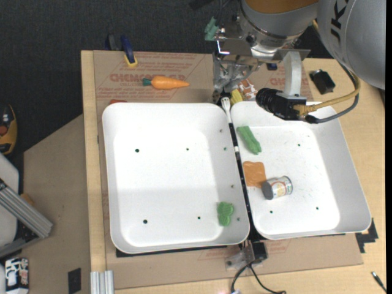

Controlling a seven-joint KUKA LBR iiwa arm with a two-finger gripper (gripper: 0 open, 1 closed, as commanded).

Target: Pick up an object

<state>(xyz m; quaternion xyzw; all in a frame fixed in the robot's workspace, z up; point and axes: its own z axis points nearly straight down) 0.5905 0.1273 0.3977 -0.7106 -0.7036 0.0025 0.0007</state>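
With the claw (228,86) poised at the bins' far edge, its state impossible to tell, an approach is judged underway, and a descent onto the long green plastic piece (249,139) in the right white bin (343,182) is called for.

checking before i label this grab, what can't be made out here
- Gripper: camera view, the wrist above hides its fingers, so open or shut is unclear.
- Small orange-white item by the gripper: partly hidden, too small to identify.
- Arm: cut off by the top and right edges.
- Can label: too small to read.
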